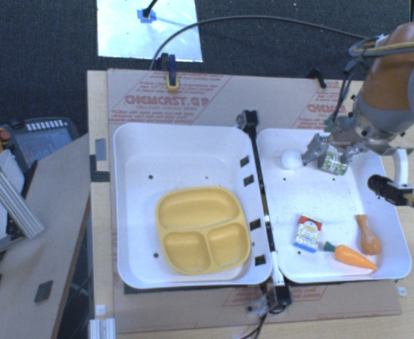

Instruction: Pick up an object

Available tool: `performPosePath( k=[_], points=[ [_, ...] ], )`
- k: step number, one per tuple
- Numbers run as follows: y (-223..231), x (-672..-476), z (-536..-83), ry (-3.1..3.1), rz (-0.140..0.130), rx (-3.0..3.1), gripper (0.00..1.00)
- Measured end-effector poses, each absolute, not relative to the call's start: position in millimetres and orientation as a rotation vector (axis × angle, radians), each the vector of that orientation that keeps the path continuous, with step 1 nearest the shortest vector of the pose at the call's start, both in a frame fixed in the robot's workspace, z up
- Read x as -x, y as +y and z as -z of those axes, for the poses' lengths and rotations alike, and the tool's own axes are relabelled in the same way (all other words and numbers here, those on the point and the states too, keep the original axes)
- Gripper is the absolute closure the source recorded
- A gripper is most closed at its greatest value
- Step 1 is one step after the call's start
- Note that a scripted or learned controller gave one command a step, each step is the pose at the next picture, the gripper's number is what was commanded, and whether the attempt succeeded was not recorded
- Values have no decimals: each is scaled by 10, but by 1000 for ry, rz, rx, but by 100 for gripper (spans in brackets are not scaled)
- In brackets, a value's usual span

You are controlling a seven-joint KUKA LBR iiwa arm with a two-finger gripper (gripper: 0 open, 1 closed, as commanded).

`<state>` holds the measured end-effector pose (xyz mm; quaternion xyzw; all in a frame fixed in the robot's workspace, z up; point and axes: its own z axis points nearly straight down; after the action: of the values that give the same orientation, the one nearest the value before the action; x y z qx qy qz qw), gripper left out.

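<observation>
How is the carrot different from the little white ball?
The carrot is orange with a green end; the white ball is plain white. The carrot is long and pointed, while the ball is round. The carrot lies near the front edge of the right bin, and the ball sits toward the back, close to the tool. Both lie in the same white bin.

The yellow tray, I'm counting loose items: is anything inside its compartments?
All three compartments of the yellow tray look bare. It lies in the left bin. Anything beneath the tray is covered and cannot be seen.
</observation>
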<state>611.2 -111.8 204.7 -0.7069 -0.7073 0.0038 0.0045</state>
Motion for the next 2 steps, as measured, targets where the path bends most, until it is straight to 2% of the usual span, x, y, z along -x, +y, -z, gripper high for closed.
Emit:
performPosePath(
  k=[1,2],
  points=[
    [-1117,-6140,-2123,-2225,1,2219,0],
    [-1051,-6168,-1521,-2225,-2,2216,0]
  ],
)
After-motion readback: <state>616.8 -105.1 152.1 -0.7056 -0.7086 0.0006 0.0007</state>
